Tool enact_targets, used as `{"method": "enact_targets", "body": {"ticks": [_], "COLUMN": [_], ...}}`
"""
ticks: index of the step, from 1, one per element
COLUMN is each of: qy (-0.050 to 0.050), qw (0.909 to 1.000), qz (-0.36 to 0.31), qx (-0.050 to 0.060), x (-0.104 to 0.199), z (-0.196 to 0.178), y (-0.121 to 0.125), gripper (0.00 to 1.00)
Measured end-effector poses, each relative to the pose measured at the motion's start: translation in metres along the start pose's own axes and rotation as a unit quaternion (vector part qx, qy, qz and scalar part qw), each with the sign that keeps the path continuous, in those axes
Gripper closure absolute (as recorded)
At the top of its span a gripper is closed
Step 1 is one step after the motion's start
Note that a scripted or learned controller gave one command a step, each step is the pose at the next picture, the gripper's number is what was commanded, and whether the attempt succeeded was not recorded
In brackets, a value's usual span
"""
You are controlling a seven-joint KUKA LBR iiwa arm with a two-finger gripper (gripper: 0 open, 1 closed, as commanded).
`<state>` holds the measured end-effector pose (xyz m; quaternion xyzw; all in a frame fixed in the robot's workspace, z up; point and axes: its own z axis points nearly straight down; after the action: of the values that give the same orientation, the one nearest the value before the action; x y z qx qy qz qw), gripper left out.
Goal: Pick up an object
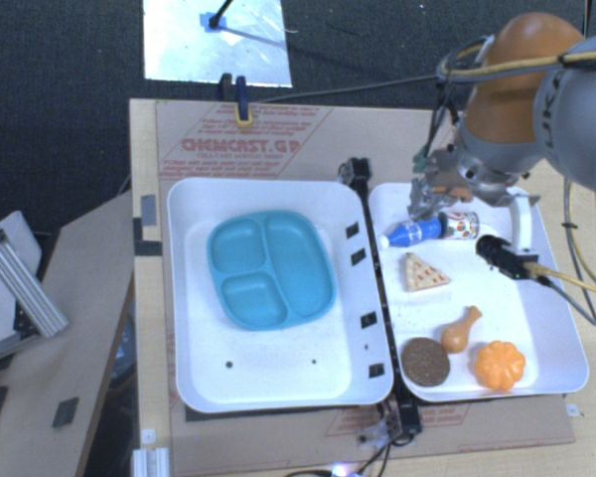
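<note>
Left bin (194, 366) holds a blue tray (271, 268); end effector (429, 199) state unclear above the bottle (427, 231).

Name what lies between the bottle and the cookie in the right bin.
In the camera view, a pizza slice lies between the bottle and the cookie; bare white bin floor fills the gap from slice to cookie.

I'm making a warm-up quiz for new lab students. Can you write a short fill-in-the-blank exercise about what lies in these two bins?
1. The blue divided plate lies in the ____ bin.
2. The plate has ____ compartments.
3. The orange pumpkin sits in the right bin beside the round ____ cookie.
4. The tool hangs above the blue end of the ____.

Missing words: left; three; brown; bottle
</note>
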<state>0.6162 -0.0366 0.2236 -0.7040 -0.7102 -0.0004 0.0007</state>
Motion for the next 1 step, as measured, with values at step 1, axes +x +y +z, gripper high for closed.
{"method": "enact_targets", "body": {"ticks": [1], "qy": [0.000], "qw": [1.0000], "qz": [-0.001], "qx": [0.000], "x": [0.0629], "z": [-0.0020], "y": [-0.0121], "gripper": [1.00]}}
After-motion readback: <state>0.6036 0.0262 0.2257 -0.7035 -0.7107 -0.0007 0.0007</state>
